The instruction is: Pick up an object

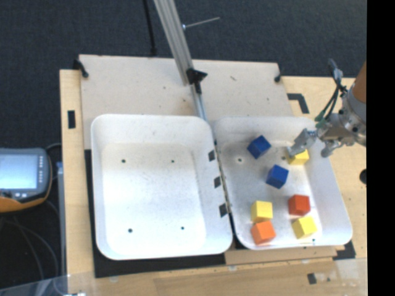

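Nearest to us, along the front of the right bin (333,184), we see an orange cube (263,232), two yellow cubes (261,211) (303,227) and a red cube (299,205) lying loose and apart, scattered so that each can be approached singly. Further back lie two blue cubes (277,176) (259,146). The left bin (99,165) sits beside it on the tabletop (142,85). At the far right, our hand (302,145) hangs just above a third yellow cube (299,158), apparently the chosen object; we cannot tell whether it is released or clenched.
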Controlling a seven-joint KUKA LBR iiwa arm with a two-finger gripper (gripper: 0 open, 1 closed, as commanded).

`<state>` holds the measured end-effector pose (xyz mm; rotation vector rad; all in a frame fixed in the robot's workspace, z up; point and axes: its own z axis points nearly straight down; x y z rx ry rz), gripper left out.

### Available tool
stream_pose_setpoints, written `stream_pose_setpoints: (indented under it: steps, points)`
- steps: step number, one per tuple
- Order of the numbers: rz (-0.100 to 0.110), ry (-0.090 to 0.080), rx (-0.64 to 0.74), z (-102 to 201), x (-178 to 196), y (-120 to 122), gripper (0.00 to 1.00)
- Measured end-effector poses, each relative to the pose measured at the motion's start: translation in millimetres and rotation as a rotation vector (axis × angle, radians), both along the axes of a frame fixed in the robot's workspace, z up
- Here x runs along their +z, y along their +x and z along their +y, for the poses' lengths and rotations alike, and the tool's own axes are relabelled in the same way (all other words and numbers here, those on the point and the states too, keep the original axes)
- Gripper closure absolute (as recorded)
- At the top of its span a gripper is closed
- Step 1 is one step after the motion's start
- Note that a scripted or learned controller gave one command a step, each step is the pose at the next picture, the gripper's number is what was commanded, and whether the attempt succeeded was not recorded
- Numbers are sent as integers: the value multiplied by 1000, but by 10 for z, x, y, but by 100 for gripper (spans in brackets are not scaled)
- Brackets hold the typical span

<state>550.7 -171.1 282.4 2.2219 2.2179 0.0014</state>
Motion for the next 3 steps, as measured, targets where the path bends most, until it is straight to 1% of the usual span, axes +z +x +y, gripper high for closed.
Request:
stream_pose_setpoints:
  steps: [1,2,3]
  points:
    - [3,0,6,20,-572,635,0]
    - [-5,-2,6,-4,-245,996,0]
    - [1,-2,7,-5,-265,977,0]
